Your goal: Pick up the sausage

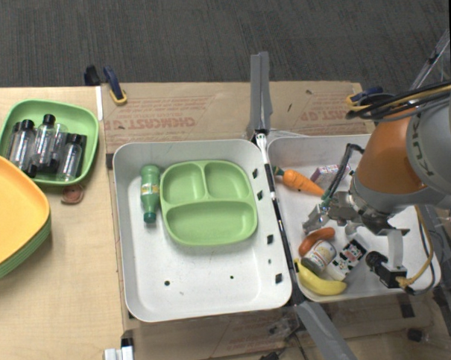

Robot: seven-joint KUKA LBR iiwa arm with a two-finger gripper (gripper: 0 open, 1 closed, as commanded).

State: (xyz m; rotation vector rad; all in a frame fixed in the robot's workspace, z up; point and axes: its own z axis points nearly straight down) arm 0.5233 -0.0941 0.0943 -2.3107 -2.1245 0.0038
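Sausage half-hidden — end effector above

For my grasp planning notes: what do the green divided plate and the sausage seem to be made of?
Green divided plate: probably matte moulded plastic, with even colour, soft rims and no glare. Sausage: likely smooth toy plastic or rubber, uniformly orange-red with a slight sheen; partly hidden, so uncertain.

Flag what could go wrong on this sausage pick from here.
1. Crowding: the sausage lies against the jar, with the banana just below, so the hand may nudge or pinch a neighbour instead.
2. Slip: the sausage is small and rounded, and could roll out of a shallow grip.
3. Occlusion: the arm covers much of the right bin, so unseen items there may get bumped.
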